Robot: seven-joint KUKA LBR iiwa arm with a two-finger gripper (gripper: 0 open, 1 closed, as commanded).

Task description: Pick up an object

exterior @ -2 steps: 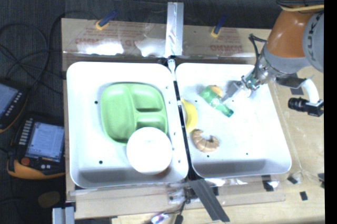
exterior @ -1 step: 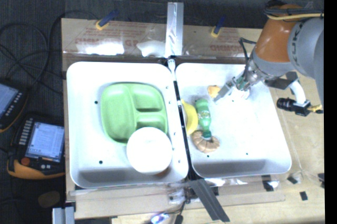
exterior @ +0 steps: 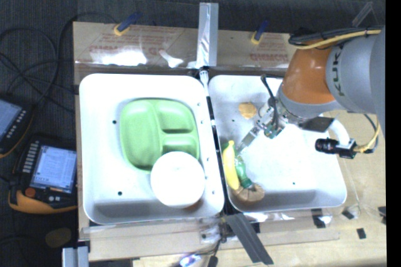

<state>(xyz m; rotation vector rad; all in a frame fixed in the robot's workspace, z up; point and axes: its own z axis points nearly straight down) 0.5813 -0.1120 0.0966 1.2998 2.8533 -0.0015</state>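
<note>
In the right bin (exterior: 313,193), a yellow banana-shaped object (exterior: 231,167) lies along the left wall. A small green piece (exterior: 241,170) and a brown object (exterior: 250,194) lie by its lower end. A small tan object (exterior: 248,110) rests near the bin's back left. My gripper (exterior: 245,141) reaches down and to the left from the orange-banded wrist (exterior: 307,81). Its tip is low over the bin floor, just right of the banana's upper end and below the tan object. I see nothing held in it.
The left bin (exterior: 100,134) holds a green divided plate (exterior: 156,128), and a white round bowl (exterior: 178,178) overlaps the plate's lower right corner. A divider wall (exterior: 212,134) separates the bins. A black cable fitting (exterior: 335,146) hangs by the arm over the right bin.
</note>
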